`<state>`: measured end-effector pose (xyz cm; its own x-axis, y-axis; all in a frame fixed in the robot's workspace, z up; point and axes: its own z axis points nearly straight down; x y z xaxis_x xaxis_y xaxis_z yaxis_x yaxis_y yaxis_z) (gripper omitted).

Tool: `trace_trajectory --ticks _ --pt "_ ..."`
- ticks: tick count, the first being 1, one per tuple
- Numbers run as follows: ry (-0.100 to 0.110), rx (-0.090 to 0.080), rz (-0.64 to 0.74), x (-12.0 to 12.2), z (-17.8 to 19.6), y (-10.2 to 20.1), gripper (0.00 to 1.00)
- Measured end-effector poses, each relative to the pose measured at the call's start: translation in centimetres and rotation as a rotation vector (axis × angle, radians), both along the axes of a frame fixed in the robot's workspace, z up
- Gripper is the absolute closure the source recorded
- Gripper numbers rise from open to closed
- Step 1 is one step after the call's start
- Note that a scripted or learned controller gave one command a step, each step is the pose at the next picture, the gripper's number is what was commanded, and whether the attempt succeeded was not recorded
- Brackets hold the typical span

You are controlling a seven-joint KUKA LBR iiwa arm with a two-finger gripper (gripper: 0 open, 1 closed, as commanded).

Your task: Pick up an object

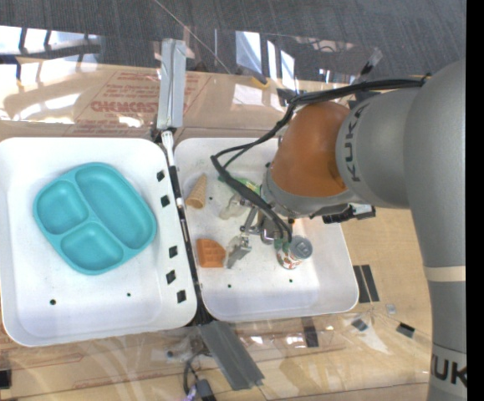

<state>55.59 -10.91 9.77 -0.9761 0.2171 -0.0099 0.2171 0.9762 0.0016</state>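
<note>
Over the right bin (333,286), your arm (392,149) reaches in from the right, its grey casing carrying the letters "KUKA" in black beside the orange band (308,153); a second "KU" shows on the grey column at the lower right corner. Below the band, the gripper (254,236) hangs low above the bin floor among black cables, its metal fingers (242,249) pointing down and left. You can see nothing clamped between them, and the tips are too small and cluttered to tell how far apart they stand.

Just left of the fingertips, an orange wedge-shaped object (211,252) lies on the bin floor near the divider, close to the fingers but not visibly touching them. Farther up the same bin, a small tan cone (196,192) lies tilted, well clear of the gripper. Beside the gripper on its right, a small round piece with a red-and-white base (290,257) rests on the floor, partly hidden by the tool.

Look to the left bin (24,299) and you find a teal divided plate (94,215) with three compartments, lying flat. Behind the bins, a brown cardboard sheet (116,98) bears red printing; only a fragment like "CHEMCAS" can be made out, and the rest is washed out by glare.
</note>
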Motion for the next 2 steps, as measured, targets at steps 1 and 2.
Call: trace_trajectory --ticks 1,2 --pt "0.0 -0.001 0.01 0.1 1.1 0.2 1.0" --pt "-0.001 -0.004 0.032 -0.5 12.0 -4.2 1.0"
